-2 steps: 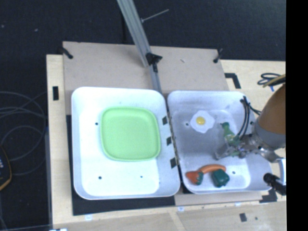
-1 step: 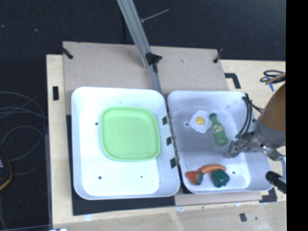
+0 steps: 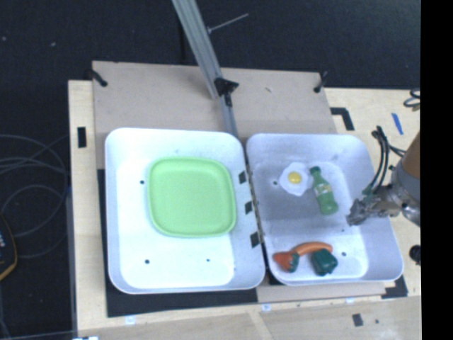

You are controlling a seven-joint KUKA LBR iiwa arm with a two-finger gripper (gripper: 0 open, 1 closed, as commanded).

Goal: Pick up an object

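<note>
Green bottle (image 3: 324,190) lies flat in right bin (image 3: 354,154), cap toward far edge; fingers (image 3: 357,212) state unclear.

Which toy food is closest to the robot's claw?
The green bottle, lying just left of the gripper. The fried egg, carrot and dark green piece sit farther away.

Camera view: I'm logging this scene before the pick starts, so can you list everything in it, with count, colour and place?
Bins: two, white, side by side on the bench.
Plate: one, light green, square, in the left bin.
Fried egg toy: one, white with yellow yolk, upper part of the right bin.
Bottle: one, green, just right of the egg.
Carrot: one, orange, lower part of the right bin.
Dark green item: one, beside the carrot.
Gripper: one, grey, over the right bin's right side.
</note>
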